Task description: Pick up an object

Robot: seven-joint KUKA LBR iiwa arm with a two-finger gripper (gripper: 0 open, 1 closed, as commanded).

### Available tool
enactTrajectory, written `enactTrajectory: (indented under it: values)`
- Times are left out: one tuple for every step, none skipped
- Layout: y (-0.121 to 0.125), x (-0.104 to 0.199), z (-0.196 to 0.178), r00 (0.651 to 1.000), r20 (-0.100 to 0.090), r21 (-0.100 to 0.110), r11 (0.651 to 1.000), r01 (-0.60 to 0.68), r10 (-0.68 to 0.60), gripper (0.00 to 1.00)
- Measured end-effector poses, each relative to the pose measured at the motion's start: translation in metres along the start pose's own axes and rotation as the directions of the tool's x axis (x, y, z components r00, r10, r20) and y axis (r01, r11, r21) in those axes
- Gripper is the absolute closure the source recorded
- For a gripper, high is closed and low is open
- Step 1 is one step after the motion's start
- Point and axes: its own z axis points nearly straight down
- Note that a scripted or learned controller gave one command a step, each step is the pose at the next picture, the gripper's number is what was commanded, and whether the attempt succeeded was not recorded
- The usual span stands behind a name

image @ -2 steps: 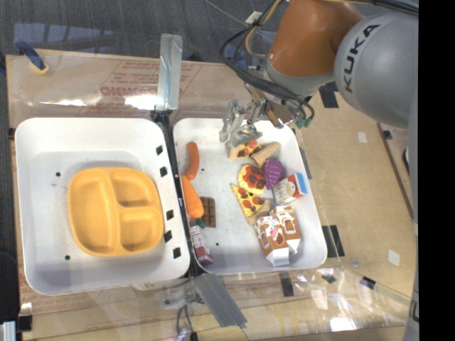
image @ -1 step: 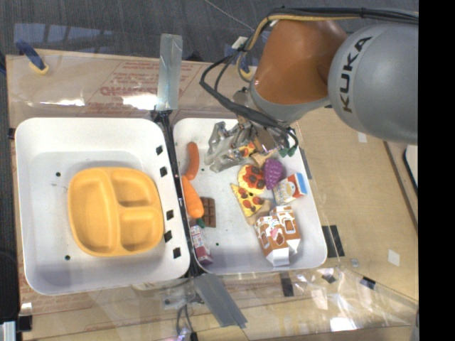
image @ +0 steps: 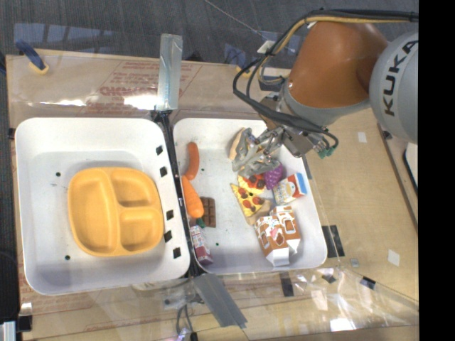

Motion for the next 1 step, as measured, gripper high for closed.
enactTrajectory:
  values:
    - [0.0058,-0.0700,0.0202,1.000,-0.003,-0.005,1.000,-0.023,0.023,1.00]
